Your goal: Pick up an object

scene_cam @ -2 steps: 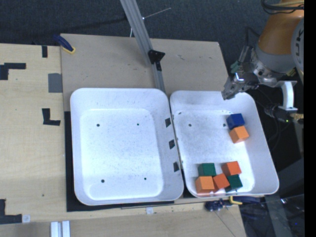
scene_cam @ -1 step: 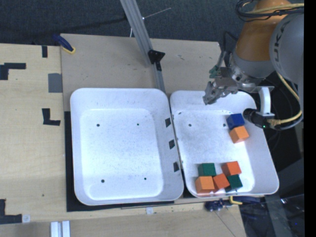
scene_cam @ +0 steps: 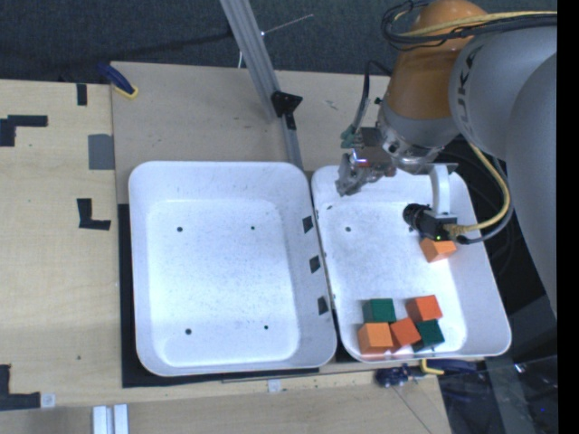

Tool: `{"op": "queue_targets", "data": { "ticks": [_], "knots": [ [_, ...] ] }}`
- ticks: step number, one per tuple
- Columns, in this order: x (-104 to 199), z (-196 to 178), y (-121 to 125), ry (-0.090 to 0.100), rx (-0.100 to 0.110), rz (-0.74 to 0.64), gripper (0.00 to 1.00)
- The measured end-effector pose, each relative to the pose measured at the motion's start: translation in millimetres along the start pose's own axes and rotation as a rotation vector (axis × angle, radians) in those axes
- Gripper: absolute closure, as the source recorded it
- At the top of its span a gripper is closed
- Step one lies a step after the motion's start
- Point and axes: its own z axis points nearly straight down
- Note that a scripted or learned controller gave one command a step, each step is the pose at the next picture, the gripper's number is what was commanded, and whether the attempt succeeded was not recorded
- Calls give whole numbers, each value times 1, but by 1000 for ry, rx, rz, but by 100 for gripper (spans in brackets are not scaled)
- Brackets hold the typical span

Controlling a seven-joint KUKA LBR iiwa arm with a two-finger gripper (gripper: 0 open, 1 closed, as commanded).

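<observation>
My gripper (scene_cam: 351, 181) hangs over the far left corner of the right bin (scene_cam: 362, 242), with nothing visible in it. Several small blocks lie in that bin. One orange block (scene_cam: 440, 250) sits alone near the right wall. The others cluster at the near end: a green block (scene_cam: 380, 310), an orange block (scene_cam: 423, 308), two more orange blocks (scene_cam: 374, 336) (scene_cam: 404, 332) and a dark green block (scene_cam: 429, 334). The gripper is well away from the cluster and to the upper left of the lone orange block.
The left bin (scene_cam: 226, 269) stands beside the right one, and their rims meet near the middle. A slanted metal bar (scene_cam: 258, 52) crosses the bench behind the bins. The arm's grey and orange body (scene_cam: 470, 61) fills the upper right.
</observation>
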Motion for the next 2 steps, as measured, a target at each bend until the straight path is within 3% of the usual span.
{"op": "queue_targets", "data": {
  "ticks": [2],
  "knots": [
    [101, 8, -10, 0, -1, 1, 100]
  ]
}}
